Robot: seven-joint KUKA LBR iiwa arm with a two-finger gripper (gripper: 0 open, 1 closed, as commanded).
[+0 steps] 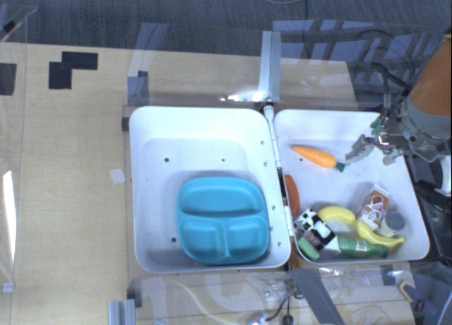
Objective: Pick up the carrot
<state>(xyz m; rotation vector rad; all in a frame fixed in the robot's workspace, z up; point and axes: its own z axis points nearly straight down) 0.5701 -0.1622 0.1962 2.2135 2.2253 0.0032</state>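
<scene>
The orange carrot (315, 156), with a green stub at its right end, lies flat in the upper part of the right bin (321, 124). Its tip points left. My gripper (373, 153) hangs just right of the carrot's green end, near the bin's right side. Its fingers are spread open with nothing between them; the left fingertip (355, 152) sits a short way from the carrot's stub without touching it. The arm's orange band (432, 85) shows at the right edge.
A blue divided plate (223, 220) fills the front of the left bin (198, 129). Along the right bin's front lie a banana (351, 219), a green bottle (351, 247), a black-and-white toy (313, 229), a small carton (374, 207) and a reddish sausage (292, 194) by the divider.
</scene>
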